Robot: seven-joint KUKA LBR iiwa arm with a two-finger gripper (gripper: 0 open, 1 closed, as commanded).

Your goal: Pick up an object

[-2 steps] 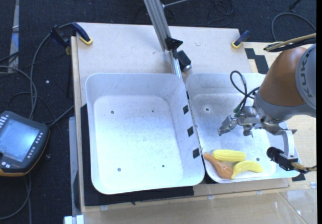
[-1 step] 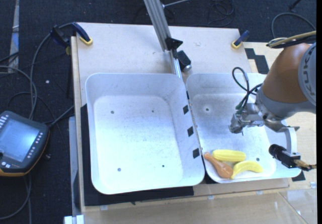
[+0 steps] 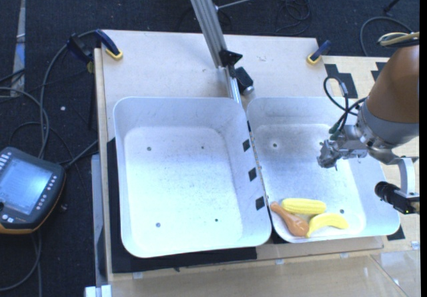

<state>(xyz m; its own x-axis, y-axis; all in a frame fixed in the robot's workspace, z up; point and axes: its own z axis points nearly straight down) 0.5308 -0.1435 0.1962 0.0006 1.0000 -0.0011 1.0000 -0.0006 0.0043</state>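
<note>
The toys lie in the near part of the right bin [image 3: 373, 219]: bumpy yellow corn [image 3: 305, 206], a smooth curved banana [image 3: 327, 222] and an orange carrot [image 3: 291, 219]. The metal gripper [image 3: 328, 154] hangs above, farther back.

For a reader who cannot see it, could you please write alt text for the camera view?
The arm's hand hovers over the right bin, apart from a yellow corn cob, a banana and an orange piece clustered near its front edge, beside the left bin.

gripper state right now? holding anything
gripper: over the right bin, above and apart from the toy food; open or closed cannot be told, nothing seen between its tips.
</note>
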